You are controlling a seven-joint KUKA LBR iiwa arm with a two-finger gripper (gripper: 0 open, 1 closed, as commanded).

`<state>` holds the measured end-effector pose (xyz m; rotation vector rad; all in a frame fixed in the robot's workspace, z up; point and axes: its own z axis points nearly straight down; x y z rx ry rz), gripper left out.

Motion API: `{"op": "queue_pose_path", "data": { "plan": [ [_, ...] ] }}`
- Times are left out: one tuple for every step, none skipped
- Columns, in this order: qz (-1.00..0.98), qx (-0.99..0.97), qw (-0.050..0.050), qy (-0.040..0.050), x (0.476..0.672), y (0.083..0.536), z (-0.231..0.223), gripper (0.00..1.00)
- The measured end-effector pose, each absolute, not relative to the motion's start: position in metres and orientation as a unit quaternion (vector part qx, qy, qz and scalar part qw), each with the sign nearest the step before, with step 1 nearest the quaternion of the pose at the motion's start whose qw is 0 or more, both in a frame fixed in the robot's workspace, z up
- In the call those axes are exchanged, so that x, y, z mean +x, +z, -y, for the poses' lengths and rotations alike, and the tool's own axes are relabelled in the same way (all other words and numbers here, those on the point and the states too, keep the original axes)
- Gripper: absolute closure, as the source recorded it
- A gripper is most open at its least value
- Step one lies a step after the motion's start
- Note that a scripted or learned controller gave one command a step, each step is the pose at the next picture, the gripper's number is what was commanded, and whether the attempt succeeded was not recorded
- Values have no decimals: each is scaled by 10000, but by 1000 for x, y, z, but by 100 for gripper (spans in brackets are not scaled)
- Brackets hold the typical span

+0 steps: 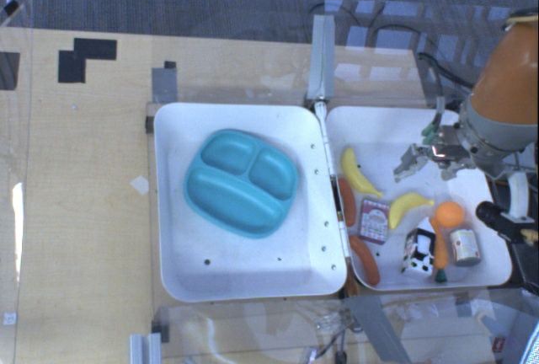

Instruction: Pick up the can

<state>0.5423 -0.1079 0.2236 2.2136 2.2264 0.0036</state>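
Hanging over the right bin (370, 122), the gripper (418, 160) sits above bare white floor in the middle of that bin, with its fingers (408, 166) spread apart and nothing between them. The can (464, 246) lies in the bin's near right corner, close to the front rim and well apart from the gripper. From the fingertips it lies toward the camera and somewhat to the right, back toward the side the arm (509, 84) reaches in from.

The can looks to be lying a little tilted, its light end face turned up toward the camera and its red-labelled side below; its long axis is hard to read from this angle, so I would not trust a guess on which way the fingers should straddle it.

It is crowded there. An orange ball (450, 214) sits just beside the can on its far side, a carrot (440, 251) stands close on its left, and a small black-and-white box (416, 251) is beyond that. Two bananas (360, 176) and a red card packet (373, 220) lie further left, out of the way.

My judgement: the coming move is a pull back and across toward the near right corner before any descent, and the ball and carrot leave little room for open fingers. The left bin holds a blue tray (242, 182), which plays no part.
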Motion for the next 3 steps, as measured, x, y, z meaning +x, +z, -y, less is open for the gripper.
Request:
{"op": "queue_pose_path", "data": {
  "plan": [
    [-6771, 7359, 55, 45, 550, 90, 127, 0],
    [-6447, 7644, 32, 24, 623, 87, 197, 0],
    [-6296, 7769, 30, 27, 672, 88, 195, 0]
  ]
}}
